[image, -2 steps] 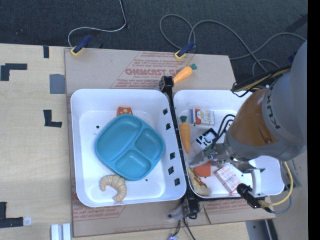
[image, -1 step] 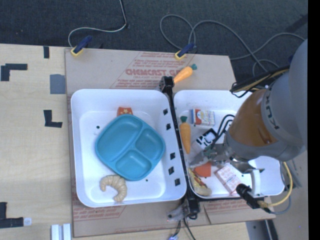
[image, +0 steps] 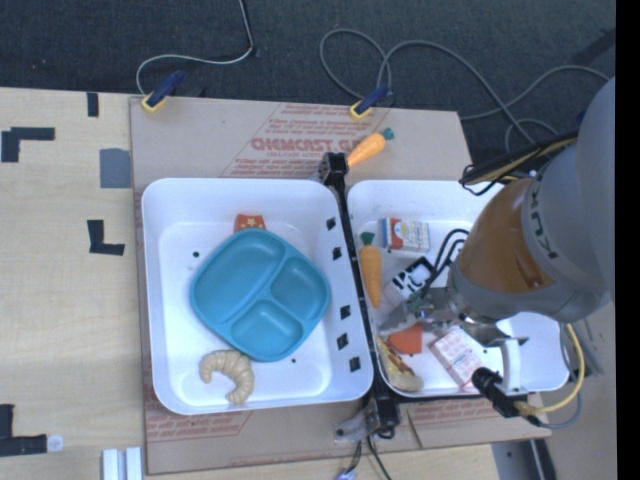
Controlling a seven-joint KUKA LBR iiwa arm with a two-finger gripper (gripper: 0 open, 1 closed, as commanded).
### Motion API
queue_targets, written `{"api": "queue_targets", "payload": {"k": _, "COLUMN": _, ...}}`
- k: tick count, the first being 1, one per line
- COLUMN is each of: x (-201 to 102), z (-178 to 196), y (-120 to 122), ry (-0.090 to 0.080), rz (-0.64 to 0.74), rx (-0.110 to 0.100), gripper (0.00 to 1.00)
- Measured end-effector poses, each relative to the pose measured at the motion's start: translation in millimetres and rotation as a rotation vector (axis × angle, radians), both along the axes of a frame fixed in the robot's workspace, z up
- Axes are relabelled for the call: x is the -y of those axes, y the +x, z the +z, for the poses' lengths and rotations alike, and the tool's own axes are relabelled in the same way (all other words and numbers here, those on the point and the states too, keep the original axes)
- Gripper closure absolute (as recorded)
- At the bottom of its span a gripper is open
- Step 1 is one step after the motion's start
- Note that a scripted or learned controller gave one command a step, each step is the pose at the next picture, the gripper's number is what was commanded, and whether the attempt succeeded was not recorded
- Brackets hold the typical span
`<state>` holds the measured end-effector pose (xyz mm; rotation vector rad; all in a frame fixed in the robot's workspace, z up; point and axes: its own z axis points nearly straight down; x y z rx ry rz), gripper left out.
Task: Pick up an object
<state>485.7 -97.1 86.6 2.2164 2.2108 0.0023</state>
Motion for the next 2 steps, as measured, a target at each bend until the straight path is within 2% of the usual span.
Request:
{"api": "queue_targets", "payload": {"k": 1, "x": -0.6, "z": 9.2, "y": -0.2, "ry": 0.002, "rz": 0.001, "rx": -0.002, "gripper": 1.00}}
{"api": "queue_targets", "payload": {"k": 2, "x": -55.2, "z": 97.7, "y": 48.4, "ry": 0.007, "rz": 0.004, "rx": -0.009, "gripper": 1.00}}
